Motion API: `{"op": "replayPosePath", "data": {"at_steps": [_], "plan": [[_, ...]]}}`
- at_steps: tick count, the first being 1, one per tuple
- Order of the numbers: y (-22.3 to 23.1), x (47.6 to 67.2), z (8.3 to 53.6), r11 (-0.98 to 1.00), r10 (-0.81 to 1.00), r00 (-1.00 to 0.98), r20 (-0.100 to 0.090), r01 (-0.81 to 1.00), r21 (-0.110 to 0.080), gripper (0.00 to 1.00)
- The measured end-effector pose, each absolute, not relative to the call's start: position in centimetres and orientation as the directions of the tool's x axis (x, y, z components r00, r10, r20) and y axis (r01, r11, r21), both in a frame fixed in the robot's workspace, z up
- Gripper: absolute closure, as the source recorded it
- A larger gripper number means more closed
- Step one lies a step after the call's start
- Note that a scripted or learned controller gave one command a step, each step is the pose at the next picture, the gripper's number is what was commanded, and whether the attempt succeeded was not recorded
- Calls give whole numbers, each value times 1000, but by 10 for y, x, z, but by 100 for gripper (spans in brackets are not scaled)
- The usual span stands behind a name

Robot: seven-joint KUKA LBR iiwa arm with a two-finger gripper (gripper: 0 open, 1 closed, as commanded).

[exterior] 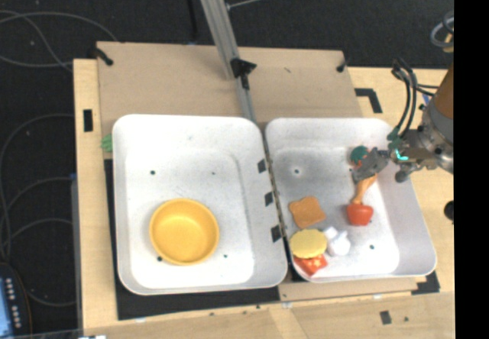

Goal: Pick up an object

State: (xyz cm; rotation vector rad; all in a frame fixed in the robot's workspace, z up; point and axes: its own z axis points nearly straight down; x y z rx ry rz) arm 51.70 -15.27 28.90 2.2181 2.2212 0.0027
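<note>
My gripper (pixel 380 163) reaches in from the right and hovers over the right side of the right bin (pixel 321 131). Just left of it lies a small green object (pixel 357 154). Directly below it an orange stick-shaped piece (pixel 364 189) leads down to a red round object (pixel 360 214). Nearer the bin's front left lie a brown toast-like slice (pixel 307 211), a yellow and red burger-like toy (pixel 309 246) and a small white object (pixel 336 241). Nothing can be seen held in the gripper.
The left bin (pixel 183 139) holds a yellow bowl (pixel 184 231) at its front. A grey metal pole (pixel 218 17) slants down from the top to the gap between the bins. Cables (pixel 409 97) hang near the arm at the right.
</note>
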Motion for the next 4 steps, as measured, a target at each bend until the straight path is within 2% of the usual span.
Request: {"op": "replayPosePath", "data": {"at_steps": [1,3,4], "plan": [[-155,526,242,-1,1000,1,-1,1000,-3,0],[-136,522,137,-2,1000,2,0,1000,-4,0],[-137,524,150,-5,1000,5,0,1000,4,100]]}}
